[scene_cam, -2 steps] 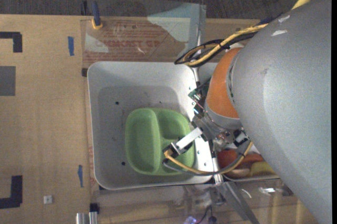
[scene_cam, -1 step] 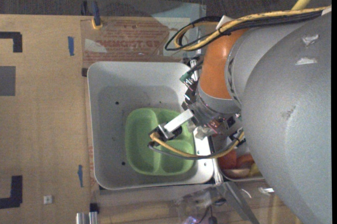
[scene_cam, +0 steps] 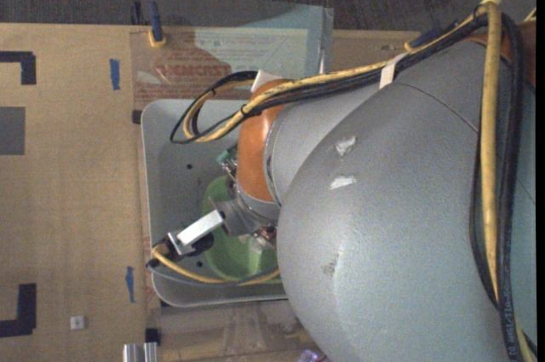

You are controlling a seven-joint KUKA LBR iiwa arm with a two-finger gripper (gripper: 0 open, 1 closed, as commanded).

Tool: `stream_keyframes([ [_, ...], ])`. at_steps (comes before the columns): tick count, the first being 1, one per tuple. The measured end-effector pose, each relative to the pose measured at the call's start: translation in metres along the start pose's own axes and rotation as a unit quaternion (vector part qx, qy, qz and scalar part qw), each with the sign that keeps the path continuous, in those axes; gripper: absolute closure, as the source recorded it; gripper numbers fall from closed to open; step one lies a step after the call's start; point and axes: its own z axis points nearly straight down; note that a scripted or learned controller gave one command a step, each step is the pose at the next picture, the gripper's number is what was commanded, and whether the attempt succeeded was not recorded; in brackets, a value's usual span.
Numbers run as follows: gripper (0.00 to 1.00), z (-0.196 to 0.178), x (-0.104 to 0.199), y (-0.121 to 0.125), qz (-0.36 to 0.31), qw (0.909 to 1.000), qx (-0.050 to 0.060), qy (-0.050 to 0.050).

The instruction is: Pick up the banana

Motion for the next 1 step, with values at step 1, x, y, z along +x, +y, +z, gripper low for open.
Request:
stream_keyframes([
  [1,1.00,-0.0103,0.0887,0.0354,0.131,0.9914,-0.001,0.004],
])
